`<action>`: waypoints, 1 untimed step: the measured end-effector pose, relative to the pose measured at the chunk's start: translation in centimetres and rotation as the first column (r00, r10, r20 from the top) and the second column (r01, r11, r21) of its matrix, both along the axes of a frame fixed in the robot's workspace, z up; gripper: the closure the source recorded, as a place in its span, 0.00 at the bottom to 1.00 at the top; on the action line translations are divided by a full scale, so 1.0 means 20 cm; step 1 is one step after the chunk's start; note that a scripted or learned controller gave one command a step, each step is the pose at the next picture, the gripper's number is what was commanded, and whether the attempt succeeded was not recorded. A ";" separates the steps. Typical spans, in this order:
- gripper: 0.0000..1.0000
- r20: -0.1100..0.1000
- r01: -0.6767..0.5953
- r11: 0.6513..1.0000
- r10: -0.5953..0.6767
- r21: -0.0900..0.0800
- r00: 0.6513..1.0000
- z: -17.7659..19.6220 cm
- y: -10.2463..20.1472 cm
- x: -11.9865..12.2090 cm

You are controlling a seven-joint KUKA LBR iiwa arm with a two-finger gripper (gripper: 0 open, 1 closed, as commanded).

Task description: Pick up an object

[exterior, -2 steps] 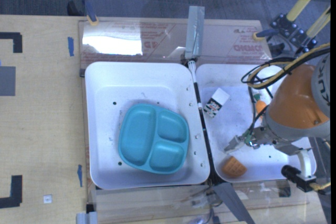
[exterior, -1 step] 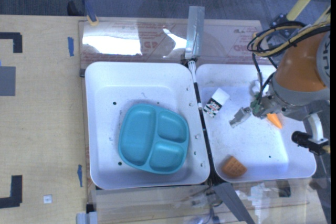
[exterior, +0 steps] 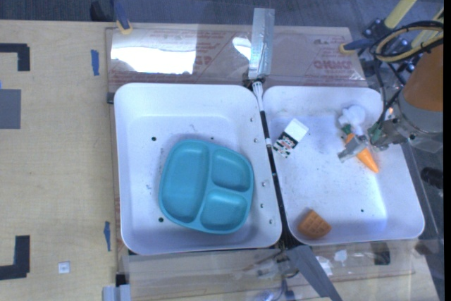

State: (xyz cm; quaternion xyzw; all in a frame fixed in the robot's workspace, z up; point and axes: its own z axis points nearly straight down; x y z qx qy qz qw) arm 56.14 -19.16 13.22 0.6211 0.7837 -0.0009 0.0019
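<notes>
Finger state cannot be told; gripper [exterior: 358, 139] is seen over right bin [exterior: 394, 222], beside orange carrot [exterior: 368, 160] lying there.

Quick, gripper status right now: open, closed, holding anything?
Gripper: cannot be told. It is low in the right bin, right by the orange carrot-shaped object; no grasp is visible.

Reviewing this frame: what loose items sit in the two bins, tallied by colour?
Teal: 1, the divided plate in the left bin.
Orange: 2, a carrot-shaped piece and a waffle-like piece in the right bin.
White: 2, a small printed box and a small white item.
Total: 5
</notes>
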 end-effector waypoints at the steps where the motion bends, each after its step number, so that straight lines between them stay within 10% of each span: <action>1: 0.00 0.003 -0.046 0.999 0.046 0.009 0.999 -0.19 -0.11 0.18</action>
